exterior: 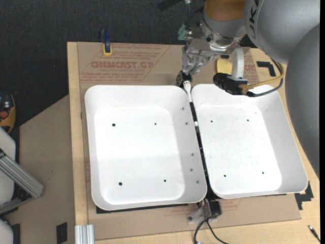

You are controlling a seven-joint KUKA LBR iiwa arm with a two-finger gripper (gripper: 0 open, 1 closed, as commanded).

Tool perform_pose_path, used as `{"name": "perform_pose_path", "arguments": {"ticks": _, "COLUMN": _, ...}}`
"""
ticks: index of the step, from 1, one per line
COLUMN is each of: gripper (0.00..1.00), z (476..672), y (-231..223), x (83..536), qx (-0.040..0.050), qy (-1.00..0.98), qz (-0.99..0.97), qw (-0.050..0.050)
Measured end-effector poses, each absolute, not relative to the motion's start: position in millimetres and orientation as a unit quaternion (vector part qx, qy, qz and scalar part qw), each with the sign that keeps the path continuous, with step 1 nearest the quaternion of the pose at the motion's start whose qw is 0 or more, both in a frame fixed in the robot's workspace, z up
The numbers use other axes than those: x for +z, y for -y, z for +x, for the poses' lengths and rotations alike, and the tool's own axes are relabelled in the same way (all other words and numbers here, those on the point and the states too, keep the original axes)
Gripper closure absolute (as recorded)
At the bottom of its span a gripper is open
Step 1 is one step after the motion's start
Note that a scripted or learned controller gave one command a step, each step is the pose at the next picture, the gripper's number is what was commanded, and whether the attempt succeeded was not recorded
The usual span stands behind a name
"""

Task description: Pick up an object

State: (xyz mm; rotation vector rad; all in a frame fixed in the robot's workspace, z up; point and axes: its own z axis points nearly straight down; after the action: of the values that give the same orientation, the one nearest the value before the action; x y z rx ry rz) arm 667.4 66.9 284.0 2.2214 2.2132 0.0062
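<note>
Object unseen; bins point(137, 98) on bench point(132, 60).

1. The arm point(284, 19) has smooth, rounded grey casings with a dull sheen.
2. An orange band point(223, 4) rings it above the wrist.
3. Below the band sits a pale grey collar, then a cluster of bare metal fittings.
4. The gripper point(186, 78) is slim, metallic and dark-tipped.
5. A black cable point(231, 84) loops beside a cream block.
</note>
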Motion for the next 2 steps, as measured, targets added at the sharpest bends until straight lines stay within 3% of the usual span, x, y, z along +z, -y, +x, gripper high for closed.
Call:
{"name": "perform_pose_path", "arguments": {"ticks": 1, "gripper": 1.00, "z": 654.4, "y": -68, "x": 315, "qx": 0.0021, "qy": -0.707, "qz": 0.707, "qw": 0.002}}
{"name": "perform_pose_path", "arguments": {"ticks": 2, "gripper": 1.00, "z": 643.6, "y": -39, "x": 343, "qx": 0.0015, "qy": -0.706, "qz": 0.708, "qw": 0.002}}
